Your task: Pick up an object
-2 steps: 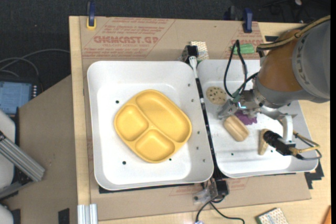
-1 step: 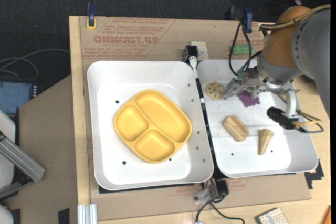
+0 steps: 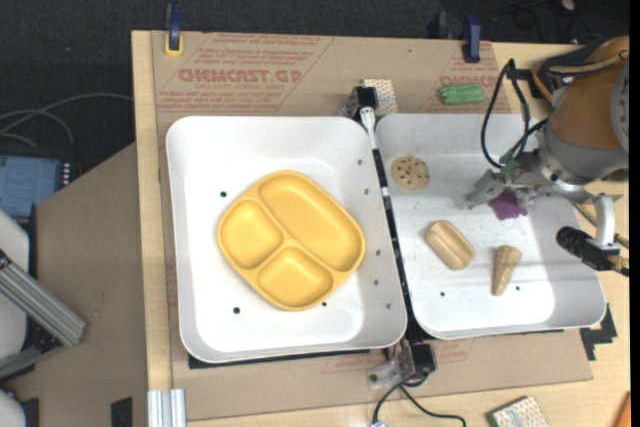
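Several small objects lie in the right bin [image 3: 560, 315]: a round speckled cookie [image 3: 409, 172], a tan bread roll [image 3: 449, 244], a cone-shaped piece [image 3: 504, 268] and a small purple object [image 3: 508, 206]. My gripper [image 3: 502, 190] reaches in from the right and hangs low over the bin's upper middle. Its fingers are spread apart, one pointing left [image 3: 478, 193]. The purple object sits just below and between them, resting on the bin floor. The roll and the cone lie apart from the gripper, toward the front.
The left bin [image 3: 190, 165] holds a yellow divided plate [image 3: 290, 240]. A green object [image 3: 460, 95] lies on the bench behind the right bin. Black cables [image 3: 490, 125] loop from the arm over the bin's back edge. A black part [image 3: 590, 248] juts in at the right rim.
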